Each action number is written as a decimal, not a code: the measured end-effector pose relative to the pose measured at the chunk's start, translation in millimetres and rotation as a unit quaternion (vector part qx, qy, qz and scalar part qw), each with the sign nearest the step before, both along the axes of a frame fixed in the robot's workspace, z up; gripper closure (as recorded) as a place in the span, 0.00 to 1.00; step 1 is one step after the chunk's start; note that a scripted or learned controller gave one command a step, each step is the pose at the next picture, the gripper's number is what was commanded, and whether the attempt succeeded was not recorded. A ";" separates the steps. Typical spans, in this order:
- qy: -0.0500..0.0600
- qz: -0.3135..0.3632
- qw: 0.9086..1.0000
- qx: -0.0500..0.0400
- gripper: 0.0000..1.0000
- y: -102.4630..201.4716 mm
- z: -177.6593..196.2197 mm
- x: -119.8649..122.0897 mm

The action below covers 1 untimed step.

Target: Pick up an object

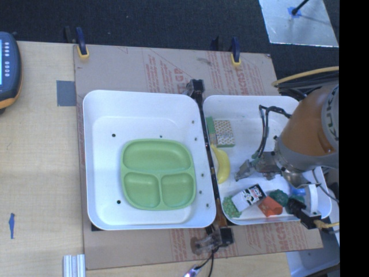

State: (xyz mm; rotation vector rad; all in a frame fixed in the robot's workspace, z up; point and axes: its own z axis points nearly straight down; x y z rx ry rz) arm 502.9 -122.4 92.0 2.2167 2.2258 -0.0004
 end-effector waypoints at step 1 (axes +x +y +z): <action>-0.006 0.002 1.000 -0.002 0.00 -44.5 20.5 148.7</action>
